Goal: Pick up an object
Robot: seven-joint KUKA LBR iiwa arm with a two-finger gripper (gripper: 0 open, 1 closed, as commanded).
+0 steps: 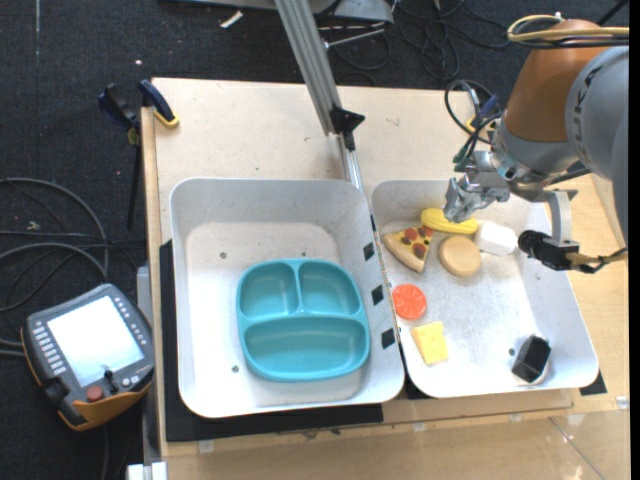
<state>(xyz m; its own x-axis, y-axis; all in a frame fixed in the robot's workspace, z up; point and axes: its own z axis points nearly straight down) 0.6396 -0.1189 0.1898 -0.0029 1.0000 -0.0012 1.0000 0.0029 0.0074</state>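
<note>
Nothing appears lifted yet: the grey arm [560, 98] has its gripper [462, 204] low over the right bin [560, 338], right at the yellow banana [447, 221], though whether it is gripping I cannot tell. On the pale wooden surface [250, 128], the left bin [200, 268] holds a glossy teal divided tray [300, 320]. The smaller items lie loose: a tan disc [460, 257], a pizza wedge [408, 247], an orange slice [408, 300], a cheese block [431, 342], a white block [495, 237], and a black piece [531, 358].

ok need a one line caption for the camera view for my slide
Gripper poised over a banana in the right bin; a teal divided tray sits in the left bin.
</note>
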